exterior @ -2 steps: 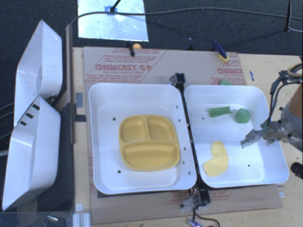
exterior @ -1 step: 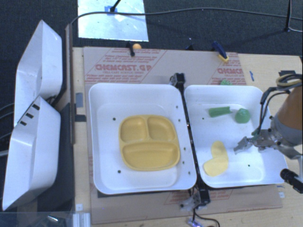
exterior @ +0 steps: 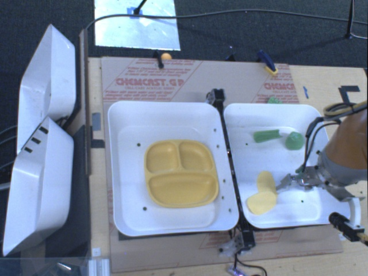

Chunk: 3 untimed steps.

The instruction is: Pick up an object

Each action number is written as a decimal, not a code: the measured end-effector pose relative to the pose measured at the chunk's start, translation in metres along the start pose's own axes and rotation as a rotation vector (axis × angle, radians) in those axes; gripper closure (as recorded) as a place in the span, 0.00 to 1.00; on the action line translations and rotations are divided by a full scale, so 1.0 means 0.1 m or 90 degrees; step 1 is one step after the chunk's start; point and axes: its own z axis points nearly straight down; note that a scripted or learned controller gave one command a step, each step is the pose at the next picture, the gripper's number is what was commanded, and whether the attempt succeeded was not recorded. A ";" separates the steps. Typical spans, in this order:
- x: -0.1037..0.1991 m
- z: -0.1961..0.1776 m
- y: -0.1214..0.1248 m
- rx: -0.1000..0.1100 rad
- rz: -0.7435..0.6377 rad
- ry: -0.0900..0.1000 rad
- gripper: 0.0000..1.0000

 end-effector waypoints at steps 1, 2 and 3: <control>-0.01 -0.12 0.01 -0.002 0.000 -0.001 1.00; 0.04 -0.74 0.02 -0.004 -0.001 -0.001 1.00; 0.05 -1.16 0.02 -0.003 -0.001 -0.001 1.00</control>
